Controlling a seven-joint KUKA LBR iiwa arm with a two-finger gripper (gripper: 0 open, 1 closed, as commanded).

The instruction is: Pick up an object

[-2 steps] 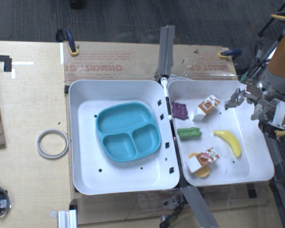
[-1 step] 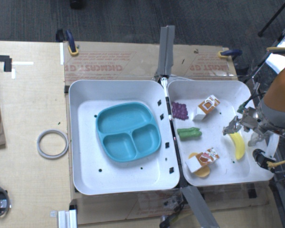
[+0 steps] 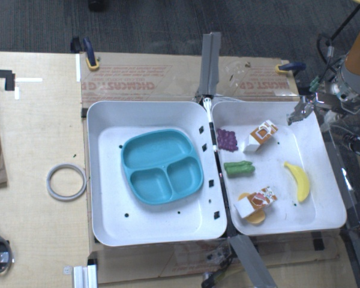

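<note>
Two white bins (image 3: 102, 179); in the left one a light blue tray (image 3: 162, 167). In the right one: purple grapes (image 3: 227, 139), a green vegetable (image 3: 239, 168), a yellow banana (image 3: 299, 181).

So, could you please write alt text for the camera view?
Two white bins sit side by side: the left bin holds a blue divided tray; the right bin holds a banana, purple grapes, a green vegetable and two small cartons. The tool hovers at the right bin's far corner.

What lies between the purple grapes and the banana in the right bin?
In the camera view, the green vegetable lies roughly between the purple grapes and the banana, nearer the grapes; beyond it, bare white bin floor.
</note>
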